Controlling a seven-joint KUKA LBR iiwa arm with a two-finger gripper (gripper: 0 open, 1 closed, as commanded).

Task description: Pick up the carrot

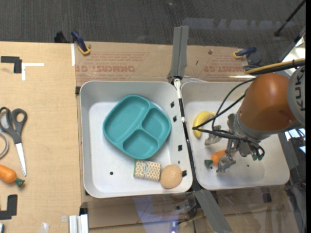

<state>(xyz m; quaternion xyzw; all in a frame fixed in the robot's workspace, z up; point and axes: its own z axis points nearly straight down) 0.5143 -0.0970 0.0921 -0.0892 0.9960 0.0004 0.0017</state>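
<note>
arm: grey KUKA (272, 101), orange band, reaches in from the right, wrist hangs over the right bin
tool: (224, 163) low in the right bin, pointing down at the bin floor, cables looped around it
tool state: can't tell how far open, fingers are blurred and partly hidden by the wrist; can't confirm anything between them
carrot: (216, 157) in the right bin, near the middle of its floor, orange body with green stub toward the left; sits just beside or touching the tool tip, can't tell which; looks to lie on the bin floor
right bin: (243, 182) white, shallow; also holds a banana
banana: (202, 121) yellow, at the bin's left wall, above and left of the carrot, apart from the tool
left bin: (90, 144) white, shares the middle divider with the right bin
plate: (137, 126) teal, 3 compartments, tilted diagonally, in the upper middle of the left bin
packet: (147, 170) small patterned box, near the front wall of the left bin, below the plate
round item: (170, 176) tan, egg-like, touching or just beside the packet on its right
tabletop: (43, 130) wood-coloured, left of the bins
scissors: (14, 135) grey handles, on the tabletop at the far left
2nd carrot: (8, 174) on the tabletop at the left edge, below the scissors, well apart from both bins
clamps: 2 blue (80, 41) at the back edge of the cardboard behind the bins
</note>
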